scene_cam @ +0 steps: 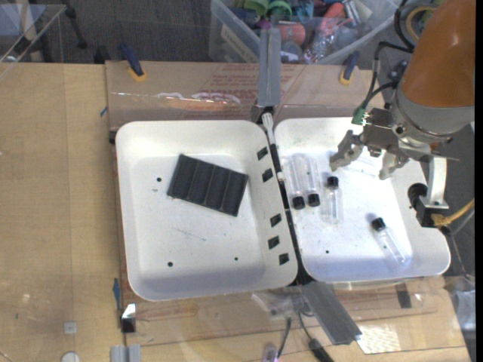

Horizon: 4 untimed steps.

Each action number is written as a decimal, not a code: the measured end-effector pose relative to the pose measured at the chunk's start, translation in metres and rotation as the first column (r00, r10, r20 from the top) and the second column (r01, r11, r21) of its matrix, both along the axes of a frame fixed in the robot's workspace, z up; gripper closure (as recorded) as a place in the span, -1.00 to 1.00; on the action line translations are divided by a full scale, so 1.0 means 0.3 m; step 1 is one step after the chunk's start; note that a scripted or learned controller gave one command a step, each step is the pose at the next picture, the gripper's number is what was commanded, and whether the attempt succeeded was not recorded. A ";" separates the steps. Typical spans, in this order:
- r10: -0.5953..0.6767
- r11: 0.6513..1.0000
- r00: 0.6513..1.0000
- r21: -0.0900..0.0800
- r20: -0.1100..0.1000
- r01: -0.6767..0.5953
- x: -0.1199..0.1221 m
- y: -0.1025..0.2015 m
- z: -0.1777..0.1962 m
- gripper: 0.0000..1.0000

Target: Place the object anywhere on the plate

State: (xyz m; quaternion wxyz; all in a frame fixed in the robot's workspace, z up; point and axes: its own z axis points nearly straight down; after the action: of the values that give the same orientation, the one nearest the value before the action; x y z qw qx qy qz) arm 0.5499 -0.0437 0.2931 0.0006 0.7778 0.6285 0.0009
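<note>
Gripper (367,159) open over the right bin (423,259), holding nothing.
We see 4 vials: 3 near that bin's left edge (304,178), 1 by its front-right corner (387,238); the plate (207,185) sits mid left bin (143,270).

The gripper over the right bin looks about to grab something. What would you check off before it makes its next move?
1. Fingers open: ok. The gripper has its two fingers spread apart.
2. Nothing already held: ok. No object sits between the fingers.
3. Objects within reach: ok. Clear vials with black caps lie in the right bin, below and left of the gripper.
4. Target singled out: not ok. Several vials lie close together; one separate vial lies nearer the bin's front right.
5. Drop-off spot free: ok. The dark ribbed plate in the left bin has nothing on it.
6. Gripper height above the vials: cannot tell.
</note>
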 end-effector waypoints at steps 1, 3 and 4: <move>0.100 0.995 0.995 0.000 -0.002 -0.100 -0.180 0.059 0.162 -1.00; 0.100 0.995 0.995 0.000 -0.001 -0.100 -0.177 0.058 0.194 -1.00; 0.504 0.864 0.864 -0.003 0.001 -0.504 -0.232 -0.100 0.266 -1.00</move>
State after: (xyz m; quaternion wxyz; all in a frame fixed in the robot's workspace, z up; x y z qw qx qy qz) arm 0.4803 -0.0736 0.3730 0.0021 0.5869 0.8096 0.0006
